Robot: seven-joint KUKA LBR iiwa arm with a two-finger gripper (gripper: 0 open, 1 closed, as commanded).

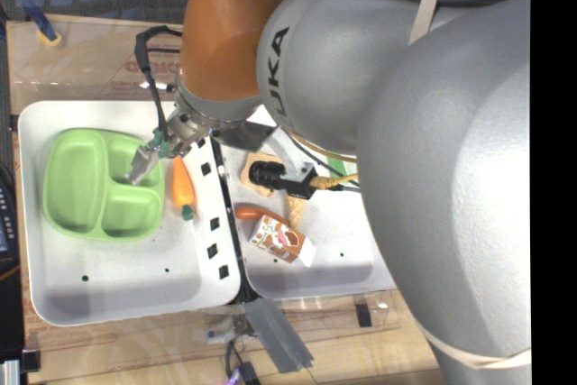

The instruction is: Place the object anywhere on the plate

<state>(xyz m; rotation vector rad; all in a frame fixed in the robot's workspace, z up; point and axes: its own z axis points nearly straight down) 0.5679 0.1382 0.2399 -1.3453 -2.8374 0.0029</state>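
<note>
**Bench check: carrot (182, 183) lies off the plate (81, 185)**

Wooden bench (135, 347) boards carry two white bins side by side, and our work sits in the left bin (108, 284). We see the gripper (142, 167) low over the plate's right rim, tilted toward the green compartments. We cannot tell whether it is apart or together, and nothing shows clamped in it. Just to its right, the carrot lies on the bin floor, close beside the plate but not on it, with its green stem end pointing toward us. We take the carrot to be the task's thing, so we judge the placing not yet done. Further out, the right bin (343, 270) holds a carton (281, 243) and other small items.

The risks we see from here:
- The gripper hangs over the plate and not over the carrot, so closing here would catch nothing.
- Coming down here could tip or push the plate.
- The carrot is round, so a glancing touch may roll it toward the bin wall.
</note>
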